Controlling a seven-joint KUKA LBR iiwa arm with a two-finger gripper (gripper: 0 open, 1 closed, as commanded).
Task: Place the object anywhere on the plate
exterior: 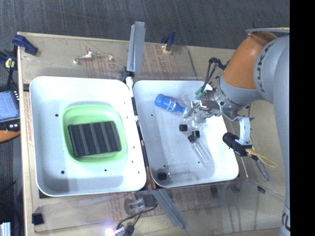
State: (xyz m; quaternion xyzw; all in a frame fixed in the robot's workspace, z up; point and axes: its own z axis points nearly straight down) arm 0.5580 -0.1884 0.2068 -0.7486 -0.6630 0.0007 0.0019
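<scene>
Far to the gripper's left, in the other bin, the green plate [93, 114] with its dark ribbed insert is our target. Just left of the gripper [189, 128] lies the clear plastic bottle [170, 103], blue-capped, on its side. We cannot tell the gripper's state. We judge a grasp across the bottle's body safest, since it may roll.

Grey KUKA arm [275, 77] enters from right edge of frame, upper right. Broad orange band [243, 65] sits above the wrist, angled toward frame centre. Wrist tilts down and left. Two-finger gripper [190, 132] hangs right of centre, dark fingertips [183, 128] pointing toward lower left, spread with a gap between them. Thin black cables loop along the wrist's upper side.
</scene>
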